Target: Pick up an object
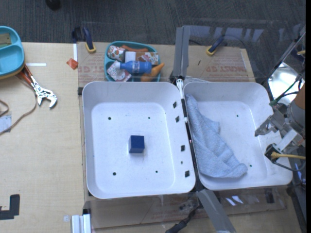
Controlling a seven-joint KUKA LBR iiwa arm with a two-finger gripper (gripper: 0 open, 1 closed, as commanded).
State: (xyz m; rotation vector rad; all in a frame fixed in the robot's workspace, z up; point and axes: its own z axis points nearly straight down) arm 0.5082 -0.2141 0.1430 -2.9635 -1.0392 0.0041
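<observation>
A small blue cube (137,143) lies near the middle of the left white bin (97,130). In the right white bin (243,101), a crumpled grey cloth (211,144) stretches along the left side from the back wall toward the front. My gripper (263,142) hangs over the right edge of that bin, well to the right of the cloth. It is open, with nothing between its fingers. The arm's wrist enters at the frame's right edge.
Behind the left bin stands a teal tub (132,62) packed with small items. A wrench (43,96) and a teal dish (9,52) lie on the wooden bench at left. Orange clamps (212,47) sit behind the bins.
</observation>
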